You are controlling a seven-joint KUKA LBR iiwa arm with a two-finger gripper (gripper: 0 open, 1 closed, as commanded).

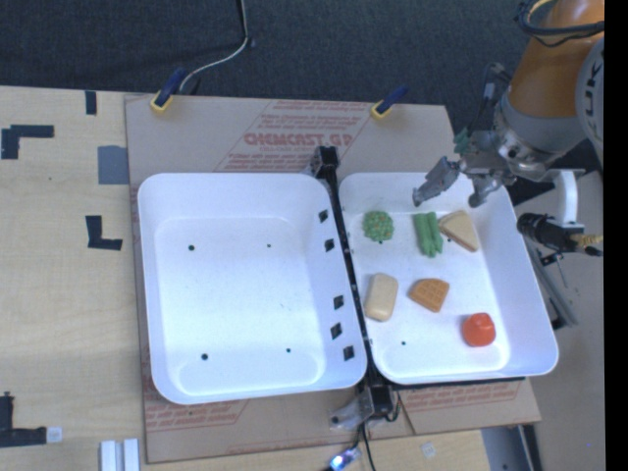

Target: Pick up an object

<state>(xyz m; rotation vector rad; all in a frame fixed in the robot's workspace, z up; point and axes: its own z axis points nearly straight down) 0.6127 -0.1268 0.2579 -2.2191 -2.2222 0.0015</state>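
Camera view puts your gripper [453,186] over the far edge of the right bin [525,292], its two fingers spread apart with nothing between them. Just below and nearer to you lie the closest candidates: a green bean-shaped piece [427,234] and, touching or almost touching its right side, a tan wedge [460,231].

Left of those, near the divider between the bins, sits a knobbly green broccoli piece [378,227]. Nearer still you have a pale cream block [382,296], an orange-brown chunk [430,293] just beside it, and a small red piece [479,330] by itself toward the near right corner. The left bin [162,204] holds no pieces.

All of these look like toy food, so you should expect them to be light, stiff and rather smooth, likely to skid on the white floor of the bin if a finger nudges them first. None looks fragile.

If you go for the green bean piece, close across its narrow width, at mid-length; mind that the wedge crowds its right side and may get pushed or caught. The red piece looks the easier take, standing well apart from the others, with room for a finger on either side.
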